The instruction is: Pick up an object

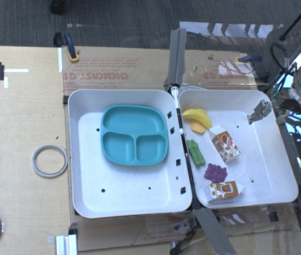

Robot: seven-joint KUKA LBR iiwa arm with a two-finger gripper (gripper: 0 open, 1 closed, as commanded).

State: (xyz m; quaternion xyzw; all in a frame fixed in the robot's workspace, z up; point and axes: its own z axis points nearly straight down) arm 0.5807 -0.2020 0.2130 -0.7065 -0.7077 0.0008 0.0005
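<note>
Nearest you: carton point(224, 190), grapes point(215, 171), both well left of and below gripper point(259, 111). Your gripper holds nothing; finger state unclear.

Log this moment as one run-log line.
phase: approach | end effector: over right bin, upper right | nothing held | right bin: banana, green item, grapes, two cartons | left bin: teal tray

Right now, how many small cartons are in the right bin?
2. One carton lies near the middle of the right bin, below the banana. The other carton lies at the near edge, below the purple grapes. None seems hidden.
</note>
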